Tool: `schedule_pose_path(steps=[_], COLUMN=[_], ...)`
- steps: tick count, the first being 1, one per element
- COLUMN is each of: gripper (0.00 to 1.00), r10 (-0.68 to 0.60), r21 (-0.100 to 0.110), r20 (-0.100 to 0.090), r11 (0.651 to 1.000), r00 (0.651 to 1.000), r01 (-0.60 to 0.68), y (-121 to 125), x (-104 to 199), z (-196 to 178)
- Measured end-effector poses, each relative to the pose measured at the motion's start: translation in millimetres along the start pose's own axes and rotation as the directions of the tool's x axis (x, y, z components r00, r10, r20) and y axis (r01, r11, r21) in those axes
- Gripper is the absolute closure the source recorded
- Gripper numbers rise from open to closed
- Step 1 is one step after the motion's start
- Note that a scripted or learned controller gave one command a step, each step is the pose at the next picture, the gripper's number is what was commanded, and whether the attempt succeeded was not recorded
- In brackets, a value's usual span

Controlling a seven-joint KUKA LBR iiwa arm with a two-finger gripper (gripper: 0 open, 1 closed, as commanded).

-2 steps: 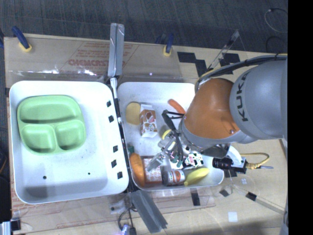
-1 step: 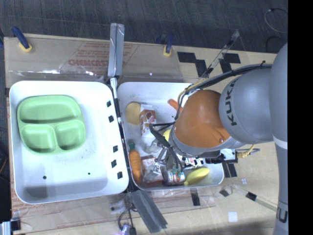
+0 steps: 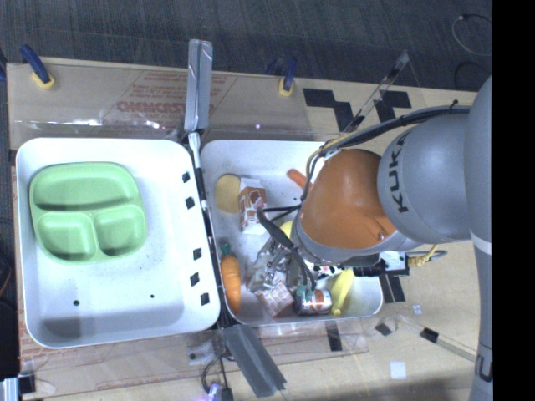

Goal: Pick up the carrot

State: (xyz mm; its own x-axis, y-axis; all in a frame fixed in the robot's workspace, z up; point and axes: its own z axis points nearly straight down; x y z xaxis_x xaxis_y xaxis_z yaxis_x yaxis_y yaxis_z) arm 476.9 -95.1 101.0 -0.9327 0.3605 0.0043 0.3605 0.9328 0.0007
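Bench, right bin (image 3: 251, 153): carrot (image 3: 231, 284) lies at its left wall — not lifted; gripper (image 3: 280, 266) just beside, grip unreadable.

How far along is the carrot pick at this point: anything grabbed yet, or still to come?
Done: the arm has reached over the right bin, its tool low among the clutter. In hand: nothing that can be confirmed; the tool sits right of the carrot, which lies against the bin's left wall near the front corner. Left: closing on the carrot and lifting it. The green tray sits in the left bin.
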Motion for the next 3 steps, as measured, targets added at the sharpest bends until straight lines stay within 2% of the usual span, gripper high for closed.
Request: schedule_pose_path(steps=[1,2,3], gripper=[0.0,0.0,0.0], r10=[0.0,0.136,0.095], r21=[0.0,0.0,0.001], r20=[0.0,0.005,0.003], r11=[1.0,0.991,0.995], r00=[1.0,0.991,0.995], r01=[0.0,-0.136,-0.095], y=[-0.2,126.8,120.1], x=[-0.1,-12.5,47.4], z=[-0.1,-91.3,-90.1])
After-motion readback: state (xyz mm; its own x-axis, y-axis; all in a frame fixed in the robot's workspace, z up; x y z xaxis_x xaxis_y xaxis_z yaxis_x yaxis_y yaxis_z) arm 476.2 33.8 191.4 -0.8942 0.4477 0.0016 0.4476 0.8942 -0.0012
